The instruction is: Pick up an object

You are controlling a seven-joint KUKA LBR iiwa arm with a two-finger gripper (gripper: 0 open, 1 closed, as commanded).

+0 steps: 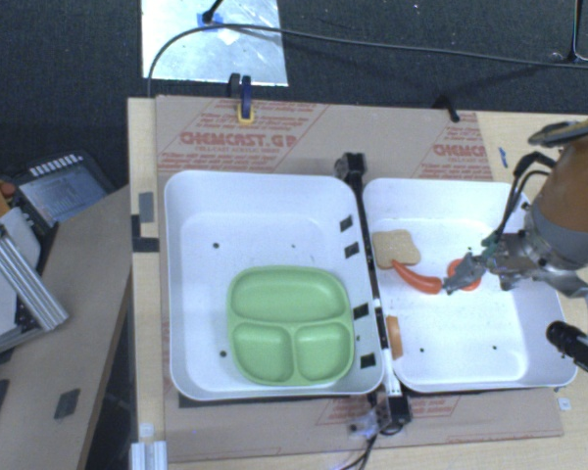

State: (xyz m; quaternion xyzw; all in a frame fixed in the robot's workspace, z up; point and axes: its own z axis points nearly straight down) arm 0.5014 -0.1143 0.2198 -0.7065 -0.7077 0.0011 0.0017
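Observation:
In the right bin (470,355) an orange-red chili-shaped object (418,279) lies near the left wall, with a tan toast-like piece (396,248) just above it. My gripper (461,275) hovers low at the right end of the red object, where a bit of red shows by the fingertips. Whether anything sits between the fingers is hidden by the gripper body. A small orange piece (394,335) lies by the divider lower down.
The left bin (206,223) holds a green three-compartment plate (289,323). The arm body (573,213) covers the right bin's right side. A black clamp (353,167) sits at the top of the divider between the bins.

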